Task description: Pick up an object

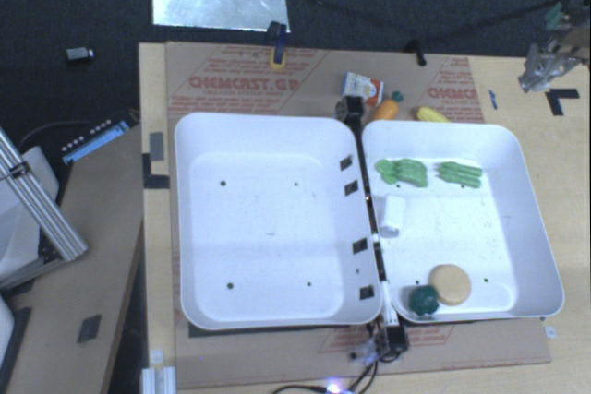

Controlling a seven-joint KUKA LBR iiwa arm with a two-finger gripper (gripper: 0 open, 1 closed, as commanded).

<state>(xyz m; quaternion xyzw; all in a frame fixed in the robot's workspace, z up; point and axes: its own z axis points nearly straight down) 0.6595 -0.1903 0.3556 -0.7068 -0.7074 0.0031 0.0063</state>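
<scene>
1. My pincer [551, 62] hangs at the upper right of the frame, off the bins; I cannot tell its state.
2. The nearest pickable things, two green pieces [427, 172], lie below-left in the right bin [531, 198], long axes across the frame.

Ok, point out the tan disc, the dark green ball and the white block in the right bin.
tan disc [451, 283], camera view, middle of its top face
green ball [424, 299], camera view, centre of the ball
white block [392, 214], camera view, middle of its upper side
</scene>
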